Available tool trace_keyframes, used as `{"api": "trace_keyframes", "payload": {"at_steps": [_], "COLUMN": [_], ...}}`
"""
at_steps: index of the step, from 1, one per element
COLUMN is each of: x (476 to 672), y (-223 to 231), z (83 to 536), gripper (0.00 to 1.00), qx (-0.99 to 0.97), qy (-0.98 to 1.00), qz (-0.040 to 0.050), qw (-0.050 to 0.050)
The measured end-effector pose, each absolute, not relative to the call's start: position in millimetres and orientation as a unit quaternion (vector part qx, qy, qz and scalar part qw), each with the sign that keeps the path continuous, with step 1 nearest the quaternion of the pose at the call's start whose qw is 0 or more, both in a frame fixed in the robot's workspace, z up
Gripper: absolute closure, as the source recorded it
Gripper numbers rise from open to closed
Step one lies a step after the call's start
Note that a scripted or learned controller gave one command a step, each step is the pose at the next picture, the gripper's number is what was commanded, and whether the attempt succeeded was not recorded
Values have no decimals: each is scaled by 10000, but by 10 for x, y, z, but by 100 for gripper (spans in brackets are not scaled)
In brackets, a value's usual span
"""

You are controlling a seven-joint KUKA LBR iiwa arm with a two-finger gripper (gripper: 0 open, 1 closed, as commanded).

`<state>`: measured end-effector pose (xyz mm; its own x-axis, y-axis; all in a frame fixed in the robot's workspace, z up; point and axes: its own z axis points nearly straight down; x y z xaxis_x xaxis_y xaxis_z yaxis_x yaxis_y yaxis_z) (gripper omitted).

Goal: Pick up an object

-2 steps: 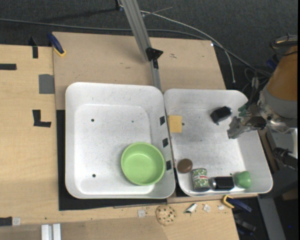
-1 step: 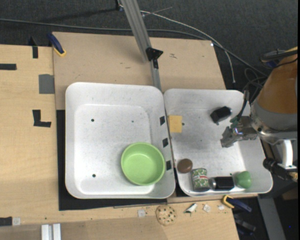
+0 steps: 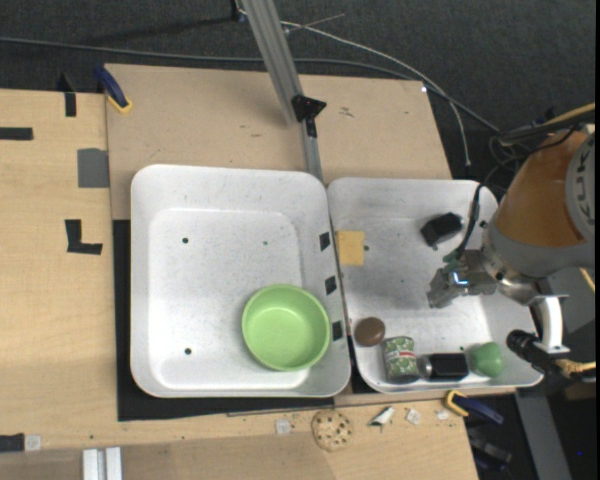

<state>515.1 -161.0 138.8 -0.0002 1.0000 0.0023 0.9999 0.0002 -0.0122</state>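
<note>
Gripper (image 3: 448,286) low over the right bin (image 3: 380,208), near the middle of its right half, with the grey arm and orange band (image 3: 540,203) leaning in from the right edge. Hard to read at this size: a small grey cluster with a bluish glint, too blurred to tell how it is set or whether anything is caught in it. Nothing plainly lifted, so judged as early in the task, with the pick itself left to do. Candidates all resting on the bin floor: a black block (image 3: 441,229) just up and left of the gripper, apart from it; a small tan square (image 3: 351,248) against the bin's left wall; along the near wall a brown round piece (image 3: 369,330), a green-labelled can (image 3: 399,358) lying on its side, a dark flat object (image 3: 446,367) touching it, and a green lump (image 3: 487,359) at the right end of that row. In the left bin (image 3: 180,198), a green bowl (image 3: 285,327) sitting upright near the front right corner, well apart from the gripper. Black block looks the nearest target, though not certain as the one aimed at. Left to do: close on something and raise it clear.
</note>
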Motion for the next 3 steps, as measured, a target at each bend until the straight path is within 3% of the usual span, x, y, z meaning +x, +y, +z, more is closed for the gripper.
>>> {"api": "trace_keyframes", "payload": {"at_steps": [1, 2, 3], "x": [5160, 5191, 5191], "y": [-1608, -1579, -1573], "z": [1522, 1952, 2075], "gripper": [100, 100, 100], "qx": [-7073, -7066, -7067], "qy": [-7069, -7076, -7075], "qz": [22, -7, 3], "qw": [43, -3, 9]}}
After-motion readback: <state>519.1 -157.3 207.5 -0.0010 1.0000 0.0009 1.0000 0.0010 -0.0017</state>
